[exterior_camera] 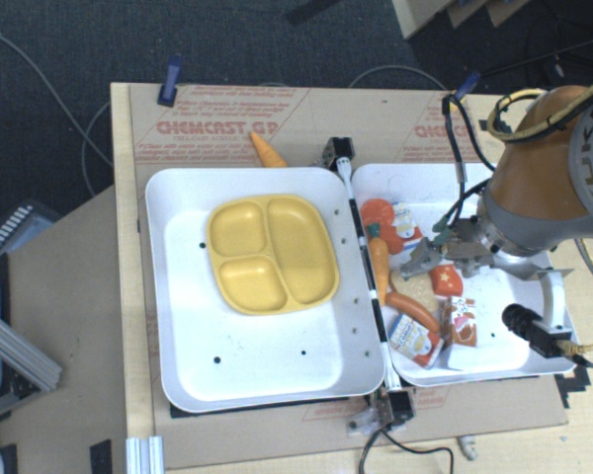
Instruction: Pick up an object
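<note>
My gripper hangs low over the middle of the right bin, with the arm reaching in from the right. Just below and right of it lies a red strawberry. To its left an orange carrot lies along the bin's left wall. A red tomato-like piece sits at the bin's back left, next to a small white and red item. A red sausage lies in front of the gripper. Two printed packets rest near the front. Nothing is visibly held.
The left bin holds a yellow divided plate. An orange carrot-like piece lies on the bench behind the left bin. A black clamp sits at the back where the bins meet.
</note>
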Robot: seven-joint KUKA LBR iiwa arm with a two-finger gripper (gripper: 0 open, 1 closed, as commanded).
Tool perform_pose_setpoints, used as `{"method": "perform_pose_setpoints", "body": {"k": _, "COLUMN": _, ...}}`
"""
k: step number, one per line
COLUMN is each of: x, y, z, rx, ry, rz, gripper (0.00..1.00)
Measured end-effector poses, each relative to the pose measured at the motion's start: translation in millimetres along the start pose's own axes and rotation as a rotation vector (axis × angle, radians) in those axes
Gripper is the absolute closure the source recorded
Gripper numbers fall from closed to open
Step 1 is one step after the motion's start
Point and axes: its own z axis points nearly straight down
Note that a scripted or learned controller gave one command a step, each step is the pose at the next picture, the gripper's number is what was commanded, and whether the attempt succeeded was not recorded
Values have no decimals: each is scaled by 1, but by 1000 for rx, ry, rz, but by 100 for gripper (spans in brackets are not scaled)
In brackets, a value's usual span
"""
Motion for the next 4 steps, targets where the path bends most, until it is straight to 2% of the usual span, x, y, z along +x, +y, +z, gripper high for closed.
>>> {"method": "perform_pose_setpoints", "body": {"k": 1, "x": -66, "y": 24, "z": 100, "rx": -4, "ry": -3, "rz": 2, "gripper": 0}}
{"method": "perform_pose_setpoints", "body": {"k": 2, "x": -64, "y": 25, "z": 90, "rx": -7, "ry": -1, "rz": 1, "gripper": 100}}
{"method": "perform_pose_setpoints", "body": {"k": 3, "x": -64, "y": 25, "z": 90, "rx": -7, "ry": -1, "rz": 1, "gripper": 0}}
{"method": "perform_pose_setpoints", "body": {"k": 4, "x": -64, "y": -23, "z": 99, "rx": -13, "ry": -5, "rz": 2, "gripper": 0}}
